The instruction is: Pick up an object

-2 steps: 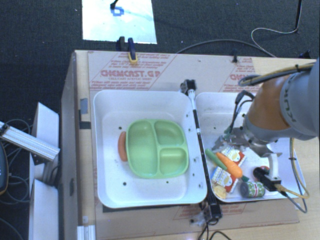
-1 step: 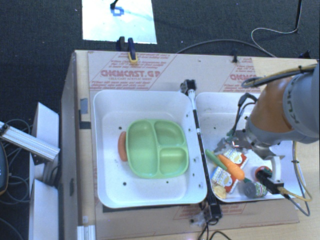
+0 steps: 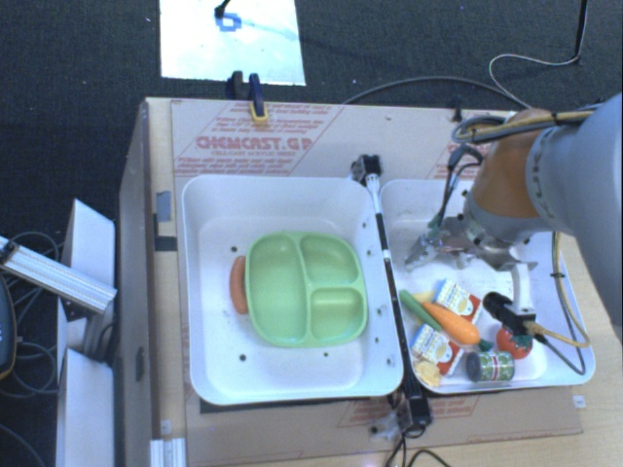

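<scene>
In the right bin (image 3: 409,207), my gripper (image 3: 429,250) hangs low over the bare upper-left floor, just above the heap of toy food. An orange carrot (image 3: 454,322) lies in the middle of that heap, with a green vegetable (image 3: 417,306) at its left end. A small white and red carton (image 3: 456,297) sits just behind the carrot and a second carton (image 3: 434,343) in front of it. A green-labelled can (image 3: 490,366) and a red tomato (image 3: 513,342) lie at the front right. I see nothing held in the gripper.
The left bin (image 3: 209,212) holds a green divided plate (image 3: 305,288) with an orange-red sausage (image 3: 238,285) along its left side. A black rod (image 3: 382,241) runs down the ridge between the bins. Cables trail behind the right bin.
</scene>
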Robot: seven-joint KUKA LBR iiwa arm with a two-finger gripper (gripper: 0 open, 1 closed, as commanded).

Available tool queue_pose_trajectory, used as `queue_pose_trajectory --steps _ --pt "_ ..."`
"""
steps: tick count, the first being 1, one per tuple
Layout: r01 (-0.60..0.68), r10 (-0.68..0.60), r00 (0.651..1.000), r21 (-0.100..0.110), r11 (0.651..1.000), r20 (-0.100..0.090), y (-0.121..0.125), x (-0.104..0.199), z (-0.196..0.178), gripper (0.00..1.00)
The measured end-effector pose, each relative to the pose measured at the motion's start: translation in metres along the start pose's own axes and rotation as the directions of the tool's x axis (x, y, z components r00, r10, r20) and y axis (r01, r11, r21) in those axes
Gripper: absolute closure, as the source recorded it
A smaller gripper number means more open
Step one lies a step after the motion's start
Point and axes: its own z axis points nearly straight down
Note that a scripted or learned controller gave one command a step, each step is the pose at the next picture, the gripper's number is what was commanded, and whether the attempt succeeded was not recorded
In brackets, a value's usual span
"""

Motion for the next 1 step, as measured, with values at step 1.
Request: queue_pose_trajectory --steps 1 --pt "0.001 -0.001 1.0 -0.001 1.0 0.001 0.0779 -0.0392 -0.0002 0.0"
